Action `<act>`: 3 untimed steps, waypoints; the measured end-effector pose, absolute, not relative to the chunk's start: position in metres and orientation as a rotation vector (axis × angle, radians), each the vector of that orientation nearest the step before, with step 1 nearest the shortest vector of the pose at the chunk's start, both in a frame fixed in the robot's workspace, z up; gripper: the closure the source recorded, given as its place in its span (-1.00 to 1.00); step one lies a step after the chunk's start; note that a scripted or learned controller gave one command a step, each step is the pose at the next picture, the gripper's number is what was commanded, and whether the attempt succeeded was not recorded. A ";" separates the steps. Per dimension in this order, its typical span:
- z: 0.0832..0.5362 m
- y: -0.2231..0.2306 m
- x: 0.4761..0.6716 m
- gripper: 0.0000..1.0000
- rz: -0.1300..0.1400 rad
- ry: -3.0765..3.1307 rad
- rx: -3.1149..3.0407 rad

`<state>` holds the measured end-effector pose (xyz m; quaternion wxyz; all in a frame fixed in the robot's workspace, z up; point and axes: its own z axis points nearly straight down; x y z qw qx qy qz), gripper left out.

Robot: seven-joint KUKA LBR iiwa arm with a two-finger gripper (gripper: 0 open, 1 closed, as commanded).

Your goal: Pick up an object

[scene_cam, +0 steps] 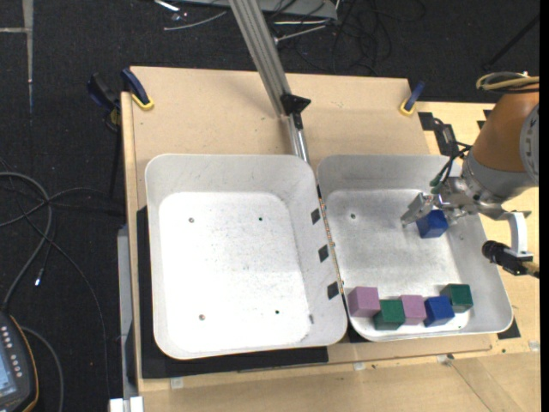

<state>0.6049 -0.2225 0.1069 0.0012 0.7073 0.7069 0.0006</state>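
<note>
we log the gripper [431,210] at 3 o'clock over the right bin [377,187], fingers clamped on a blue cube [434,224] raised off the floor. at 5 o'clock along the near wall: purple block [364,299], green block [390,313], pink block [413,308], blue block [438,309], dark green block [460,295].

Free room and obstacles in the two bins

The left bin [171,178] floor is open. In the right bin [377,172], five cubes [410,307] crowd the near wall; a blue cube [433,224] sits by the gripper [426,209].
</note>
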 end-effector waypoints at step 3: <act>0.267 -0.212 0.546 1.00 0.001 2.221 2.217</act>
